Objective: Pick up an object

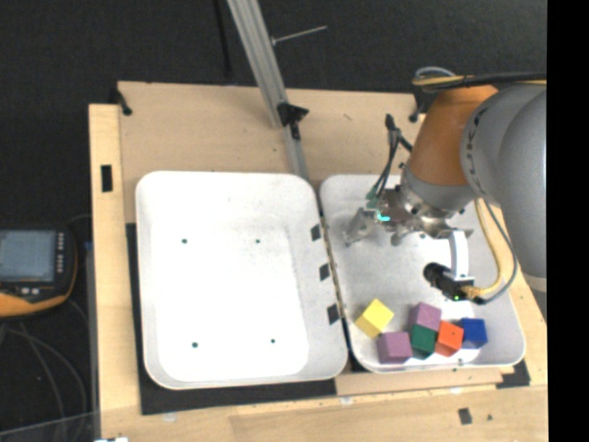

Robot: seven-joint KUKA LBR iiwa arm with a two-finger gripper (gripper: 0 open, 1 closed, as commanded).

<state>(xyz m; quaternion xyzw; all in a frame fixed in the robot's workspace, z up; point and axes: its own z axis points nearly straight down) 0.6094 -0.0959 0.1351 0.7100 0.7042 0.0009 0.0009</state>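
Several small blocks lie clustered at the near end of the right bin [382,279]: a yellow block [375,318], two purple blocks [426,316] [394,345], a green block [422,339], an orange block [449,337] and a blue block [473,331]. My gripper [375,236] hangs over the bin's far-left part, well above the blocks in the picture. Its fingers are spread open with only bare bin floor between them. The yellow block is the closest one to it.
The left bin [221,274] lies beside the right one, with a thin divider edge between them. A slanted metal pole [262,53] rises behind the bins. A small screen device [32,261] sits off the bench at left. A black cable fitting [442,279] hangs from the wrist.
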